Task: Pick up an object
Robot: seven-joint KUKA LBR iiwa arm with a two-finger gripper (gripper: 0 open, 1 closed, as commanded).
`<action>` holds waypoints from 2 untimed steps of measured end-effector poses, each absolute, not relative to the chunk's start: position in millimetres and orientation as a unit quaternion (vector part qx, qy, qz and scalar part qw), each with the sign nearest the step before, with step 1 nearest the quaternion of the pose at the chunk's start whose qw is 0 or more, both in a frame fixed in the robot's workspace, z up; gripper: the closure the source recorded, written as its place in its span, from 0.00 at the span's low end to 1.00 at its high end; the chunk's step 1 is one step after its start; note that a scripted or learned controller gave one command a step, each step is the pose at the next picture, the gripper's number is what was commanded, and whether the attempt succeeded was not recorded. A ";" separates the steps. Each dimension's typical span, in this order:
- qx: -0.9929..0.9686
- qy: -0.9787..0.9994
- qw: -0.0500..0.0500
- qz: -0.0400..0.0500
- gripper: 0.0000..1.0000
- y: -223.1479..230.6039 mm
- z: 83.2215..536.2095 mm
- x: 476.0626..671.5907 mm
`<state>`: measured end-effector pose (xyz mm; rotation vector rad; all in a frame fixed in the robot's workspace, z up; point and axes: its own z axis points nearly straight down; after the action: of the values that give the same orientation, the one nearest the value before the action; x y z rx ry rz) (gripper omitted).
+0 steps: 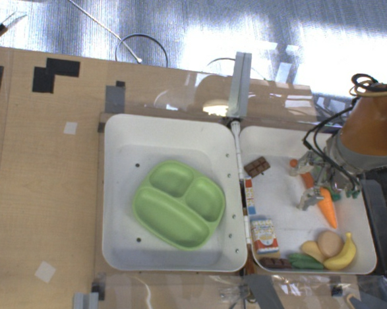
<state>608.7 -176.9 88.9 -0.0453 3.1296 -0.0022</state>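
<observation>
— Carrot (329, 207) first: where does it lie?

— Slantwise in the right bin (369, 263), just beside my hand (315, 189), which hangs low over that bin's upper middle. Whether my fingers are apart or together, I cannot tell; cables blur them.

— Anything gripped?

— Nothing that I can see between them.

— The rest?

— Banana (345, 254), a pale egg-like piece (329, 244) and something green (305, 261) crowd the near corner; a small carton (264, 233) lies by the divider, a chocolate bar (257, 166) above it. The left bin (125, 139) holds a green divided plate (179, 204).
</observation>
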 end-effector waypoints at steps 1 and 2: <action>-0.018 1.000 0.014 -0.002 1.00 -175.6 104.9 613.8; -0.172 0.985 0.003 -0.001 1.00 -202.2 110.6 514.1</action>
<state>514.1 -202.2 110.6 -0.5398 3.0886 -0.0045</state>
